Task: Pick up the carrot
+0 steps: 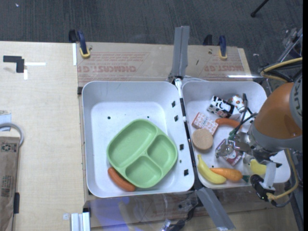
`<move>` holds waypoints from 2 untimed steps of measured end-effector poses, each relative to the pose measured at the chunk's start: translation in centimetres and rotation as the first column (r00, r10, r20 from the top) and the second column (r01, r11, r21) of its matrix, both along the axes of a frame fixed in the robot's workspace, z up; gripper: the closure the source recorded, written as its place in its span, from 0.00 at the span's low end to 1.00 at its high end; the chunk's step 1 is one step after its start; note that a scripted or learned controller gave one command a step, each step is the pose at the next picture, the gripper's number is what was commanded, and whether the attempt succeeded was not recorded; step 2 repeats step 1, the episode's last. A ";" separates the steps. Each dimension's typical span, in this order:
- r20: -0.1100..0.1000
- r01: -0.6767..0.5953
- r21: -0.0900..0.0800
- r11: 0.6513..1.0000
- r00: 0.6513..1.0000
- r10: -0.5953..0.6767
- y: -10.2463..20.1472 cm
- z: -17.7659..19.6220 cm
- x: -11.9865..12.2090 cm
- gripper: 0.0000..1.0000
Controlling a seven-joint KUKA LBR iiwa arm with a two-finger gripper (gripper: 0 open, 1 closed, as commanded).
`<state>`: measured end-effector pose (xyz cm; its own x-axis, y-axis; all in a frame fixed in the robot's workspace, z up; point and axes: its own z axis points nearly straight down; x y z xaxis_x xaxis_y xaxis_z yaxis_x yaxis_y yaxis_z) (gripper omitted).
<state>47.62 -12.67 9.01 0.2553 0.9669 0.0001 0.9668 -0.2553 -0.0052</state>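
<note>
The carrot [226, 173] is lying at the right bin's [190, 88] front edge, touching a banana [210, 173]. A round tan disc [202, 140], a pink wafer block [205, 122], a toy cow [221, 107] and an orange sausage [227, 122] are crowding behind it. The end effector [230, 148] is hovering just above the carrot; how it is set cannot be told. In the left bin [91, 129], a green divided plate [142, 153] is sitting beside another sausage [121, 179]. Cardboard [130, 61] clamped to the wooden worktop [38, 129] is showing mirrored lettering.
</note>
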 end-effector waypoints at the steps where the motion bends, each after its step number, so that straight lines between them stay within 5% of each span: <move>1: 0.003 -0.043 -0.003 0.999 0.999 0.043 -7.4 11.0 4.1 0.00; 2: 0.003 -0.043 -0.003 0.999 0.999 0.043 -7.4 11.0 4.1 0.00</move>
